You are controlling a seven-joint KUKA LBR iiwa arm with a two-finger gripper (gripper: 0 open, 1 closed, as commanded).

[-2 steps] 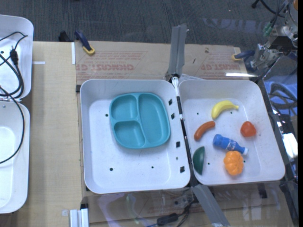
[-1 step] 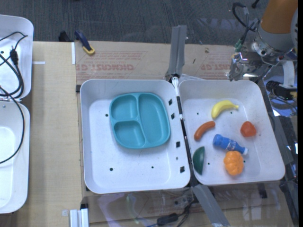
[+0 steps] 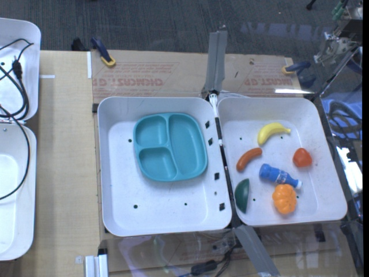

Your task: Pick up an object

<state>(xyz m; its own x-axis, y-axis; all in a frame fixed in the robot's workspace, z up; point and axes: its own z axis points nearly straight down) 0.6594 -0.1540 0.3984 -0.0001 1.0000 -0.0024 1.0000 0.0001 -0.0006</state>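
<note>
Curved glossy yellow banana

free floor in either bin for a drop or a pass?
Left bin: bare strip along the near wall below the teal tray, and narrower margins on the tray's other sides. Right bin: bare far strip above the banana. Crowded: sausage, blue bottle, orange pumpkin.

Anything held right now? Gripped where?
Nothing visibly held: banana, sausage, blue bottle and the rest all lie loose in the right bin.
</note>
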